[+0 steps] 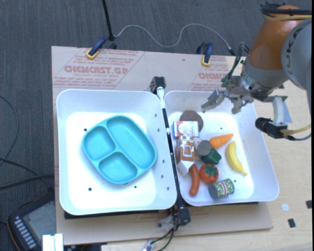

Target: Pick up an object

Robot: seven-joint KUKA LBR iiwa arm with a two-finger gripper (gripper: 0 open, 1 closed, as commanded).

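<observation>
The right bin (261, 161) holds a pile of toy food: a brown round piece (191, 117), a red and white carton (187, 146), an orange carrot (221, 139), a yellow banana (235, 158), a red tomato (209, 173), a red sausage (194, 179), a grey can top (204, 148) and a small green-labelled can (222, 188). My gripper (223, 102) hangs over the back of this bin, above and right of the brown piece. Its two fingers are spread apart with nothing between them.
The left bin (68, 140) holds a blue three-compartment plate (119, 148). Both bins sit on a cardboard sheet (99, 69) held by clamps at the back. A black cable and connector (269, 126) hang from the wrist over the right bin's far-right rim.
</observation>
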